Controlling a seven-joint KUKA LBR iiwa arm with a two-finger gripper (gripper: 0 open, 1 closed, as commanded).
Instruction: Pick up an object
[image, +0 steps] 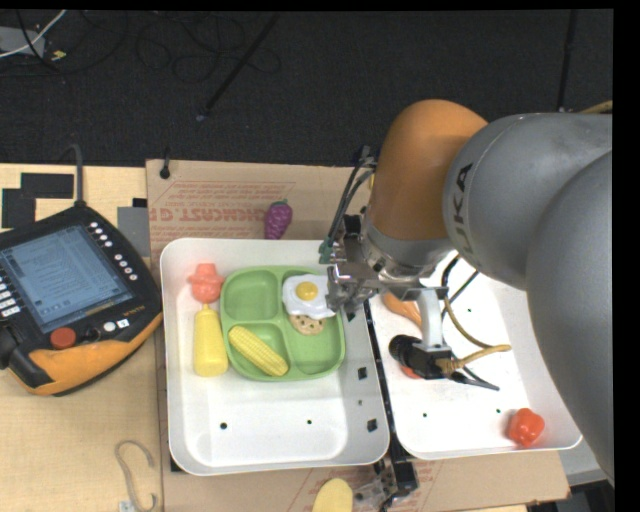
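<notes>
In the camera view, the grey arm (520, 230) with its orange band is reaching in from the right and is hanging over the seam between the two white bins. The gripper (340, 282) is hovering at the right rim of the left bin (260, 430), just beside the upper right corner of a green divided plate (250, 296). Whether the gripper is open or closed I cannot tell, and nothing is showing in its grasp.

A fried egg (304, 292) is lying in the plate's upper right compartment, just left of the gripper. A cookie (309, 323) is sitting right below the egg, touching it. A corn cob (258, 350) is lying at a slant in the plate's lower compartment. A yellow bottle (209, 341) is lying in the bin against the plate's left edge, and a pink-red toy (204, 283) is sitting just above the bottle.

In the right bin (470, 420), an orange piece (404, 307) is lying partly hidden under the arm, and a red toy (524, 427) is resting near the lower right corner.

A purple bunch of grapes (278, 218) is lying on the cardboard (220, 195) behind the left bin. A control tablet (62, 290) is resting on the tabletop (60, 440) to the left.
</notes>
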